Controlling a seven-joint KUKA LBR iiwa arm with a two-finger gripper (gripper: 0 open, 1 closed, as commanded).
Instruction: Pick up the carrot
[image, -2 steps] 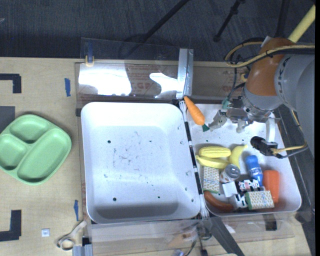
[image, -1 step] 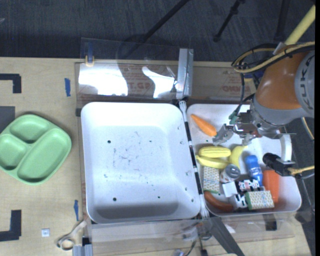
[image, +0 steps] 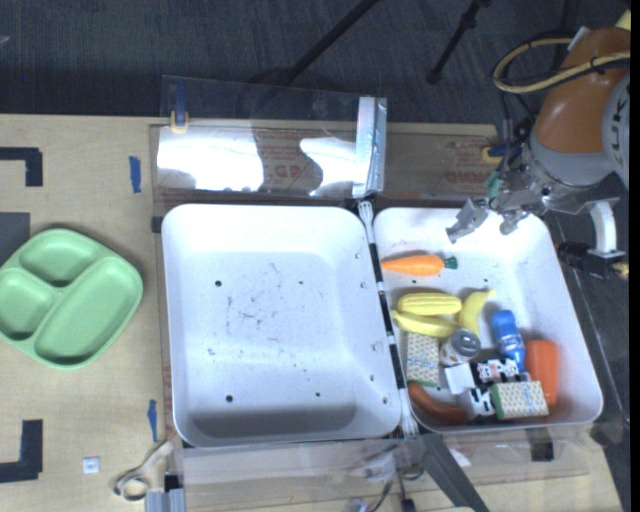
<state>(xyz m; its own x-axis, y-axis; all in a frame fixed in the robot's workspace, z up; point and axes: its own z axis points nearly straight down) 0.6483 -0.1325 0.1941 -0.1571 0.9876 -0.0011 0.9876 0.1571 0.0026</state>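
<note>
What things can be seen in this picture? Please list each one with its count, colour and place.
carrot: 1, orange, right bin, upper left, lying apart from the pile
bananas: 2, yellow, right bin, below the carrot
blue bottle: 1, blue, right bin, in the pile
left bin: 1, white, middle of bench
right bin: 1, white, beside the left bin
green tray: 1, green, three compartments, bench's left side
clear panel: 1, transparent, behind the left bin
gripper: 1, grey, fingers open, above the right bin's upper edge
</note>
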